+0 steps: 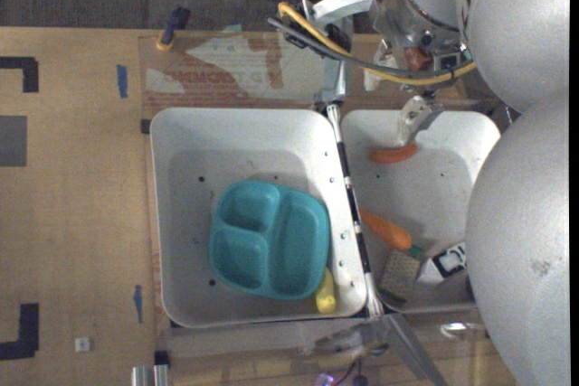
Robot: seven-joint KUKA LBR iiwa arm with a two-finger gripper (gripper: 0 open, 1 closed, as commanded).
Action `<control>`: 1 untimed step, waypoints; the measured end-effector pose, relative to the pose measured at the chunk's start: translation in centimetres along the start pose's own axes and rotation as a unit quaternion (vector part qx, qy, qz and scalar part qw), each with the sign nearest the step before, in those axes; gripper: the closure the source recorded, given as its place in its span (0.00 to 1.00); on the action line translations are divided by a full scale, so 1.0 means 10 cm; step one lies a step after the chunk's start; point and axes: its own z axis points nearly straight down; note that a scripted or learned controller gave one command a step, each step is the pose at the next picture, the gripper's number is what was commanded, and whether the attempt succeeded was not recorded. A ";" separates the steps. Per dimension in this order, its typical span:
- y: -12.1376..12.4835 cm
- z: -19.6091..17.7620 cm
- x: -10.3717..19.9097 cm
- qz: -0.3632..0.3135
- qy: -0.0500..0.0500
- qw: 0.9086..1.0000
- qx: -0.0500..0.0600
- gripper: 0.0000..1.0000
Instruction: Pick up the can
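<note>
Approach step. Gripper (412,124) hung over right bin (470,136), just above a sausage (393,155); jaws' state I couldn't tell. Can (450,262), possibly, lay at the bin's near edge under the arm. Next: shift there.

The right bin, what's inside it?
In the right bin lie a hot dog, a carrot, a flat tan sponge-like thing and a small black-and-white package. The arm covers the bin's right side, so whatever lies there is hidden.
</note>
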 end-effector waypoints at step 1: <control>-0.98 0.82 0.65 0.002 0.000 1.000 0.001 0.00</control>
